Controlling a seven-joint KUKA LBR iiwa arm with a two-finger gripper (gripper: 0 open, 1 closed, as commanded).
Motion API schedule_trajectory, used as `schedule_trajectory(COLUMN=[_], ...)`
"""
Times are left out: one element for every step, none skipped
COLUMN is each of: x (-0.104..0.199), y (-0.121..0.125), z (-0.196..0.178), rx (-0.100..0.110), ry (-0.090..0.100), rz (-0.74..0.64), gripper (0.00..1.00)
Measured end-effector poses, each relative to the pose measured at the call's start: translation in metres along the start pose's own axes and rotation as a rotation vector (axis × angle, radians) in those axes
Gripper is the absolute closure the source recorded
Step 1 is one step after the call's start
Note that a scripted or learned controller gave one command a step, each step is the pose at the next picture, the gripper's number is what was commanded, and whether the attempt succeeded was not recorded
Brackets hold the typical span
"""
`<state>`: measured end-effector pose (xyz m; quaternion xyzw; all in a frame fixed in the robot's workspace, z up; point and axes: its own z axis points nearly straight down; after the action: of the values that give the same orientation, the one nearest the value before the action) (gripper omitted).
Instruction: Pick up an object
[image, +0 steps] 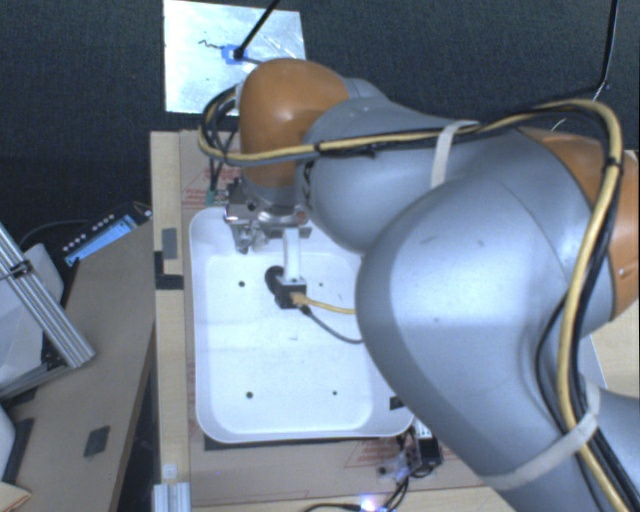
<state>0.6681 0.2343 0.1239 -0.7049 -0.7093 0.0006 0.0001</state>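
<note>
Far left: ribbed silver metal rail (45, 320), slanted, off the bench. Next, flat tan bench top (170, 330), its straight edge running just left of the shallow white plastic bin (215, 400). Bin is glossy with rounded corners and a smooth floor with a few small dark dots; open room over its left and lower floor. Metal two-finger gripper (256, 232) hangs over the bin's upper left corner, near the rim; spread or closed, cannot tell. Where the thing to pick lies, cannot tell: the bulky smooth grey arm (470, 330) with rounded orange band (285, 110) hides the bin's right side.
</note>
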Motion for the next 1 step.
schedule_trajectory(x=[0.0000], y=[0.0010], z=[-0.0101], rx=[-0.003], ry=[0.001], rz=[0.000], gripper=[1.00])
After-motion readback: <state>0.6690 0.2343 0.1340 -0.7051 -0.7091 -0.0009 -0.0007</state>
